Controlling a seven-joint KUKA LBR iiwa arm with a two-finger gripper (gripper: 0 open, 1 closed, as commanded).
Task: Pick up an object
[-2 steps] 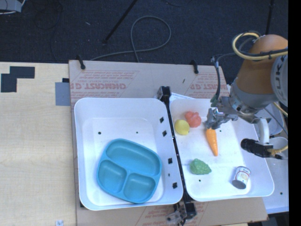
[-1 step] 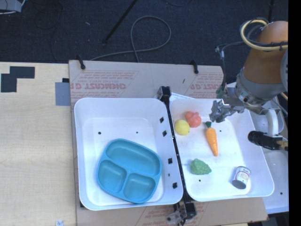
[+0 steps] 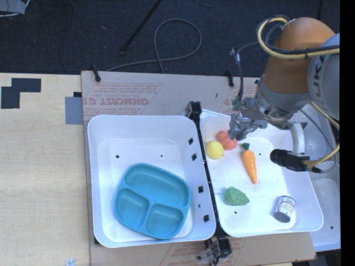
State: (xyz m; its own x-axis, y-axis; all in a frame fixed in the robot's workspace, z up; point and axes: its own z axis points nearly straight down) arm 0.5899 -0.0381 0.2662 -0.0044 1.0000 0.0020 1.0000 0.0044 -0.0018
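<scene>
1. The gripper (image 3: 239, 131) hangs low over the far end of the right bin (image 3: 310, 218), its tip right at a small red-orange toy (image 3: 227, 140), seemingly the piece it is going for.
2. I cannot tell whether it has closed on the toy; the wrist hides that.
3. A yellow lemon (image 3: 214, 149) lies touching the red toy's far side from the arm; an orange carrot (image 3: 250, 165) lies just below the gripper.
4. Further from it, toward the near rim, sit a green leafy piece (image 3: 236, 196) and a small tin (image 3: 284, 208).
5. The left bin (image 3: 102, 148), well apart, holds a blue divided tray (image 3: 152, 199), probably not a target.
6. The arm (image 3: 294, 54) reaches in from the right, wrist bent steeply down.
</scene>
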